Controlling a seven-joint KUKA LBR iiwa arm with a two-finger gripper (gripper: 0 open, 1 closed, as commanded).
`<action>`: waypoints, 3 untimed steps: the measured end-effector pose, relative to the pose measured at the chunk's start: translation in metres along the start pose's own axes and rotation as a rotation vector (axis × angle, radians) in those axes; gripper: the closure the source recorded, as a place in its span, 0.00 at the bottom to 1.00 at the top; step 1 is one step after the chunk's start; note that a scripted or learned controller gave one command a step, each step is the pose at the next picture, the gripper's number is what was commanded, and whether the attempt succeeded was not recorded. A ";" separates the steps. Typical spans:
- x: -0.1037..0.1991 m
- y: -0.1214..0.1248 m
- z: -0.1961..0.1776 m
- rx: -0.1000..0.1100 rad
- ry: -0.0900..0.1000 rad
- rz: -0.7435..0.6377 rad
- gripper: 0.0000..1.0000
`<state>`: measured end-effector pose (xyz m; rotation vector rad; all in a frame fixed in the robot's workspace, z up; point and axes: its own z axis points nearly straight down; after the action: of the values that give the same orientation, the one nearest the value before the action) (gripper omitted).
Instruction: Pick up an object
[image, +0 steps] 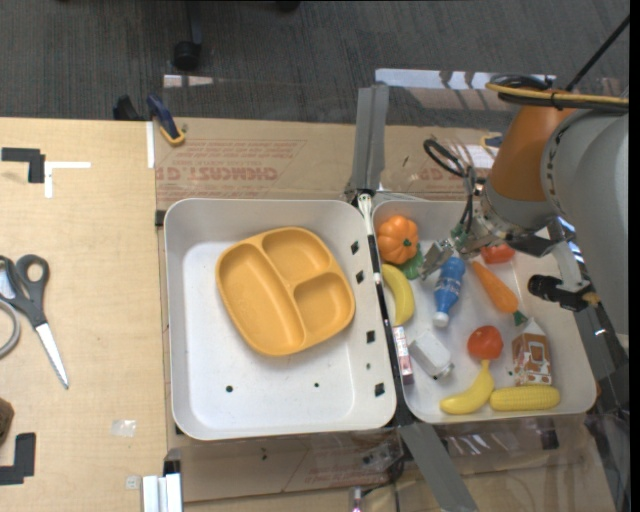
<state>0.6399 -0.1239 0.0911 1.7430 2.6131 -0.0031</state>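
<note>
The gripper (447, 246) hangs near the right bin's (570, 345) far edge, just above the blue bottle (447, 287). Whether it is apart or together, I cannot tell.

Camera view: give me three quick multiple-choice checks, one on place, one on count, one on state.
1. Where does the orange plate lie?
A. left bin
B. right bin
C. on the bench

2. How many bananas are in the right bin?
A. one
B. two
C. four

3. How does the bottle rest?
A. upright
B. on its side
C. held by the tool

Key: 1 A, the plate sits inside the left bin. 2 B, one banana by the divider, another near the front. 3 B, the bottle lies flat on the bin floor, below the tool.
</note>
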 end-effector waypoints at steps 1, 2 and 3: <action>0.000 0.000 -0.008 0.002 -0.002 -0.005 1.00; 0.042 -0.100 0.002 0.004 0.003 0.200 1.00; 0.105 -0.066 -0.111 0.004 0.001 0.310 1.00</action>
<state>0.5390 -0.0521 0.2016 2.1268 2.3152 -0.0068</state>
